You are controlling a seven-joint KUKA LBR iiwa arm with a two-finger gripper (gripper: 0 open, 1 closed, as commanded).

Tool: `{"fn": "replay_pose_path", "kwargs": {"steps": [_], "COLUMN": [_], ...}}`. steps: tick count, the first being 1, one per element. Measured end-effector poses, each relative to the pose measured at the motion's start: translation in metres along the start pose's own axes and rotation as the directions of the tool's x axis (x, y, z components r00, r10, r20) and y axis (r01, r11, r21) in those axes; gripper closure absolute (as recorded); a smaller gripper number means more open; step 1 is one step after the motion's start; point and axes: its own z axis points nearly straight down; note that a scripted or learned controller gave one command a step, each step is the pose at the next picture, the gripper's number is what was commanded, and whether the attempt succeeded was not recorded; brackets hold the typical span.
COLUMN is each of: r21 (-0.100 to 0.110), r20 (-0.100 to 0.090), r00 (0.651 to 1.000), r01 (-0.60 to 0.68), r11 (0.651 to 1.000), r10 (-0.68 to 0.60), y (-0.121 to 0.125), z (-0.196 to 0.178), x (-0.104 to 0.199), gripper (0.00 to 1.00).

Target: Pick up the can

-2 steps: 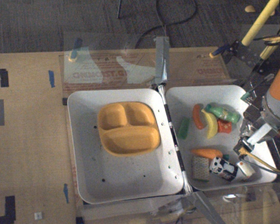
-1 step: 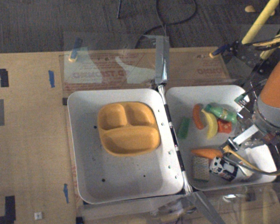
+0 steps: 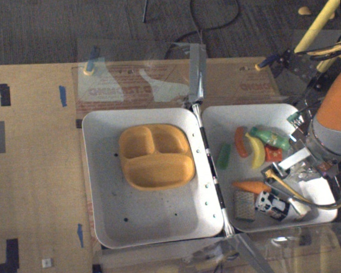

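Note:
The can (image 3: 244, 205) looks like a small grey ribbed cylinder standing at the front of the right bin (image 3: 227, 121), just below a carrot (image 3: 252, 186). A black-and-white patterned object (image 3: 272, 205) touches its right side. My gripper (image 3: 277, 176) hangs low over the right half of this bin, above and to the right of the can and apart from it. It sits just over the carrot's right end and the patterned object. The grey arm with its orange band (image 3: 335, 110) comes in from the right edge.
The right bin also holds a green vegetable (image 3: 223, 156), an orange-red piece (image 3: 241, 142), a banana (image 3: 255, 151), a green bottle (image 3: 270, 137) and a red piece (image 3: 273, 154). An orange divided plate (image 3: 156, 156) lies in the left bin (image 3: 106, 210). A metal divider (image 3: 209, 171) separates the bins.

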Motion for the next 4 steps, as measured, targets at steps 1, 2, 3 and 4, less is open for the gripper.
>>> {"fn": "replay_pose_path", "kwargs": {"steps": [1,2,3,4], "r21": [0.0,-0.001,-0.002,-0.005], "r20": [0.0,0.0,-0.001,0.0], "r00": [0.999,0.992,0.99,0.813], "r01": [0.045,0.126,0.141,0.582], "r11": [0.999,0.992,0.99,0.813], "r10": [-0.045,-0.126,-0.141,-0.582], "y": [0.004,0.015,0.035,0.044], "z": [-0.009,-0.005,-0.044,-0.044], "x": [0.06,0.109,0.065,0.124], "gripper": [1.0,1.0,1.0,1.0]}}
